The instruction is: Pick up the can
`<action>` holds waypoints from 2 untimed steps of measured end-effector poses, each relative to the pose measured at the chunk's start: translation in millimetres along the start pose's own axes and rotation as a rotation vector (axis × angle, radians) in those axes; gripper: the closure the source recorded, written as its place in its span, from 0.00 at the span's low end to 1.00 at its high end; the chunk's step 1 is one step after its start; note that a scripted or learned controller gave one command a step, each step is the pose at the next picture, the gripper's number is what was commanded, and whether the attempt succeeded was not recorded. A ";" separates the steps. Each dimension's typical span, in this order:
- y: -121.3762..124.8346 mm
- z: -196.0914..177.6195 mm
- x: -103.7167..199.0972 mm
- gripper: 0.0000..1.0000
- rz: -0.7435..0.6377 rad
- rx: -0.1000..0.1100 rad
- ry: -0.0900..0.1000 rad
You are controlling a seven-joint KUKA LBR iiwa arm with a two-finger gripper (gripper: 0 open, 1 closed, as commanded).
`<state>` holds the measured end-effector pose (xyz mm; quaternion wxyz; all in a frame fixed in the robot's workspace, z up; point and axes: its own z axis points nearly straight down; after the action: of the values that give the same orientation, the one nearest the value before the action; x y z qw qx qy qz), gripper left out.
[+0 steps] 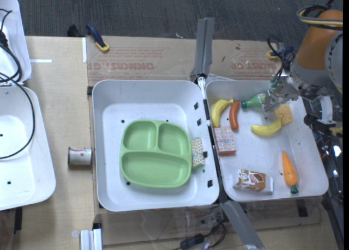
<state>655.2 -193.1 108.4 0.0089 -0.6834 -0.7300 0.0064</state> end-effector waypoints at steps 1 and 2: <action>0.7 -0.2 1.7 0.00 -0.002 -0.001 0.002; -33.1 17.6 43.3 0.00 -0.088 -0.021 -0.006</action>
<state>618.9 -152.0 91.6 0.0001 -0.6505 -0.7595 0.0004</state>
